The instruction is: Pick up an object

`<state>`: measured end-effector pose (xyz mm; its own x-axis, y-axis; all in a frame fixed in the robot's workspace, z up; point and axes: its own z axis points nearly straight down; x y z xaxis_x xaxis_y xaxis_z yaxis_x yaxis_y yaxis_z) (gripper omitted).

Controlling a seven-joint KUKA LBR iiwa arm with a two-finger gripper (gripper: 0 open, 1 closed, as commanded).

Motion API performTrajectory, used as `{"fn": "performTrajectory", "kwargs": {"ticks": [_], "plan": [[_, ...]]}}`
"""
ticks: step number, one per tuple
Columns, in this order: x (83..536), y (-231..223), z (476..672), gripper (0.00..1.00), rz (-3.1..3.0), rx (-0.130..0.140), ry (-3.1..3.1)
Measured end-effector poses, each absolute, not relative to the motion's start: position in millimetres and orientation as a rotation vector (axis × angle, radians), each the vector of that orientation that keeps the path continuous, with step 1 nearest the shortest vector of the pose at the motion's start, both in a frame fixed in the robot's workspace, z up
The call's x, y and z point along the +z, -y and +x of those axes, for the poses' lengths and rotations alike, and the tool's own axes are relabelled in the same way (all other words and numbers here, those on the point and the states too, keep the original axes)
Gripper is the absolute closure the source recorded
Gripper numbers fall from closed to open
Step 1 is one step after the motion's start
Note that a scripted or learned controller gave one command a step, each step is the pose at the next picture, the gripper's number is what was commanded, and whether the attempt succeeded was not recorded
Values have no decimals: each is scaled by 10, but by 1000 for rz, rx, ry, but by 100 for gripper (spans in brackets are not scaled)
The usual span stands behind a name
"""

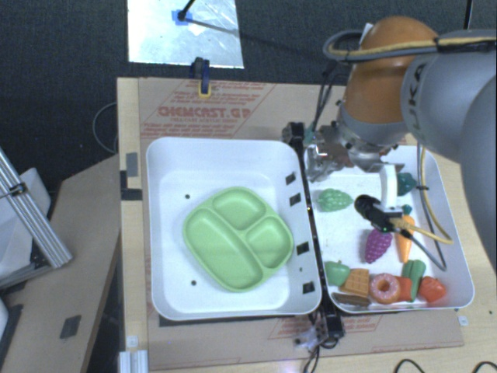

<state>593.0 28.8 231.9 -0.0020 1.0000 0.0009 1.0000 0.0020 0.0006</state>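
A grey robot arm [454, 92] with an orange band reaches in from the right of the view, above 2 shallow white bins set side by side. Its pincer [317, 164] hangs over the far left corner of the right-hand white bin [460, 264], close beside the edge where the 2 bins meet. Whether the pincer is open or closed cannot be told from this angle, and nothing is seen in its grasp.

Nearest the pincer, just toward the near side of the bench, lies a bumpy green plastic toy vegetable [334, 200]. It is apart from the pincer, with bare white floor around it. Further toward the near edge and a little to the right lies a purple plastic grape bunch [377, 244], with an orange plastic carrot [404, 247] just beside it. To the right of the pincer, close under the arm, sits a small teal plastic piece [406, 183].

Well apart from the pincer, crowded along the near wall of this bin, are a green plastic pepper [338, 272], a tan waffle-patterned block [357, 283], a pink iced ring doughnut [384, 287] and a red plastic tomato [432, 289].

Left of the pincer, across the shared edge, the left-hand white bin [158, 208] holds 1 pale green plastic plate with 3 compartments [237, 239]. The plate lies flat near the middle, with open white floor on every side.
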Motion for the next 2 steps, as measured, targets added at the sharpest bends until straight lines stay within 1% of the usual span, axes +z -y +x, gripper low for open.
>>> {"fn": "performTrajectory", "kwargs": {"ticks": [1,2], "plan": [[2325,-282,5908,100,-2220,-1,2222],[2254,-349,5983,100,-2217,-2,2228]]}}
